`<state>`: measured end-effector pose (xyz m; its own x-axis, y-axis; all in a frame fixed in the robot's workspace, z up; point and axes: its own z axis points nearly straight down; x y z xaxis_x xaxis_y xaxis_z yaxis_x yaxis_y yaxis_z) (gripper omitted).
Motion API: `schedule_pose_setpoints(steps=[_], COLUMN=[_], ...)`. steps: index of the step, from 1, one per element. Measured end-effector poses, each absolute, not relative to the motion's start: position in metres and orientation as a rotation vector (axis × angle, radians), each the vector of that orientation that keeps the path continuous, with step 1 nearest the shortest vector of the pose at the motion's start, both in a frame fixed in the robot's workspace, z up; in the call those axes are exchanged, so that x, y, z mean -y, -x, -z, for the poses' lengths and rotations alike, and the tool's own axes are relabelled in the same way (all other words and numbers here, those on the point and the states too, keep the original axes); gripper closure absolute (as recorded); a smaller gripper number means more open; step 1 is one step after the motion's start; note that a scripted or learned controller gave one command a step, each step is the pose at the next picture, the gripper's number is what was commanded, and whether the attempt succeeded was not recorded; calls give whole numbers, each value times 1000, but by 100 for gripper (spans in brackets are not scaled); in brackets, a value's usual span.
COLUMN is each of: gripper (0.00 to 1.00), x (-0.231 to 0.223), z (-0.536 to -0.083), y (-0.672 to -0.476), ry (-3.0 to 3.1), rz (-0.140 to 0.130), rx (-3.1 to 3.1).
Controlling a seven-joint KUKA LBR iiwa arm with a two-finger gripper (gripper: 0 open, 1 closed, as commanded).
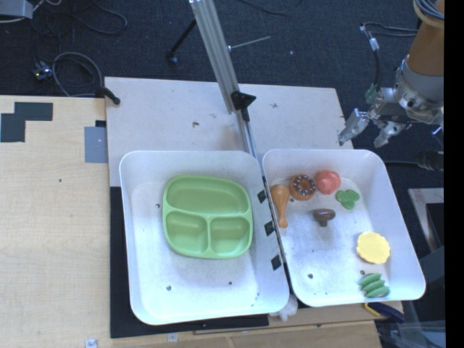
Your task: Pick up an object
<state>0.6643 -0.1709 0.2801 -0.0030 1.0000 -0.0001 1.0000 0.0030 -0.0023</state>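
The gripper hangs above the bench at the upper right, outside the right bin and just beyond its far right corner; its two pale fingers stand apart with nothing between them. All the pickable things lie in that right bin, below and to the left of the jaws. Nearest to them is a red tomato, with a chocolate doughnut touching its left side and a small green leafy piece just to its right. A tan chicken drumstick lies along the bin's left wall, and a brown mushroom sits near the middle of the floor. Farther toward the front are a yellow round slice and, close to the front right corner, a green pea pod. The left bin holds a green divided plate with three compartments, set toward its far side. Both bins sit side by side on a pale board, with a light wooden tabletop to the left. A slanted metal rail rises from between the bins toward the back, over dark carpet strewn with black cables.
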Motion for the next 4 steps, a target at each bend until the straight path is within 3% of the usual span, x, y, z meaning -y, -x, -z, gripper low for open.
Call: schedule_pose_setpoints(steps=[1, 4], gripper=[0, 0], x=[171, 166], z=[-280, -109], y=[-664, -666], ry=[2214, 2220], rz=[-4, 2], rx=[2226, 2223])
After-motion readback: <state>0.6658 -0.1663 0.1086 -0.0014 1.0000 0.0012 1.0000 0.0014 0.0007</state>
